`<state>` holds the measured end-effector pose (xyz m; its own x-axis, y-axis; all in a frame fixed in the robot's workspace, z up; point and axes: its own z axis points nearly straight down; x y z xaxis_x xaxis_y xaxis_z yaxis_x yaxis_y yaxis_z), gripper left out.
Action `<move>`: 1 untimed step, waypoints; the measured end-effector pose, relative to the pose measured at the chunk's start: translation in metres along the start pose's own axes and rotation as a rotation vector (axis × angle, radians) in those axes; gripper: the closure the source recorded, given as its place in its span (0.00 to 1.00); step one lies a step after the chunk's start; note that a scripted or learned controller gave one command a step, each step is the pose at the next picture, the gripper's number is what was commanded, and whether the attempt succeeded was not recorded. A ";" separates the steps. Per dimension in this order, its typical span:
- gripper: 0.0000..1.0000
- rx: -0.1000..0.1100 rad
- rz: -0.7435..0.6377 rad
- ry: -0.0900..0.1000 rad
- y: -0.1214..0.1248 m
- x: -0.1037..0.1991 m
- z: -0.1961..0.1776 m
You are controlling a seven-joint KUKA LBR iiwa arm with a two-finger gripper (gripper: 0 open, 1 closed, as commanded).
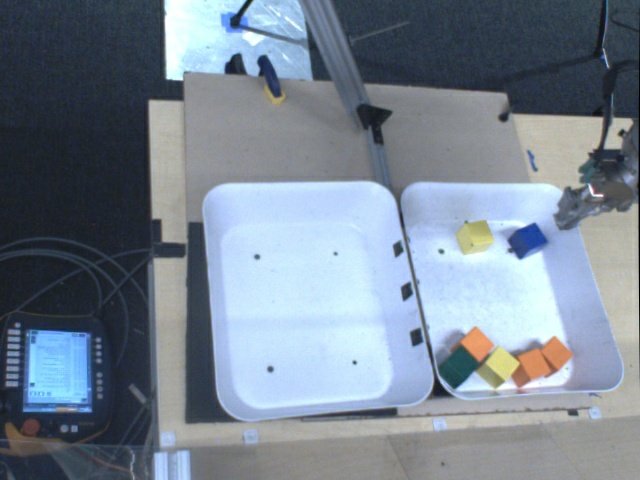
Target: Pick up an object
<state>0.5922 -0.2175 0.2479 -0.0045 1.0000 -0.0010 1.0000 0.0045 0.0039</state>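
Where the tool hangs, seemingly over the right bin's rim.

The pale wooden desk carries a brown board — on it sit two shallow white bins side by side, the left bin touching the right bin.

The gripper is too small and blurred to show its jaw gap; the arm is cut off behind it.
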 end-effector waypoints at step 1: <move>1.00 0.002 -0.005 0.002 0.011 0.044 0.001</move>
<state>0.6029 -0.1733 0.2469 -0.0097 1.0000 0.0006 1.0000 0.0097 0.0021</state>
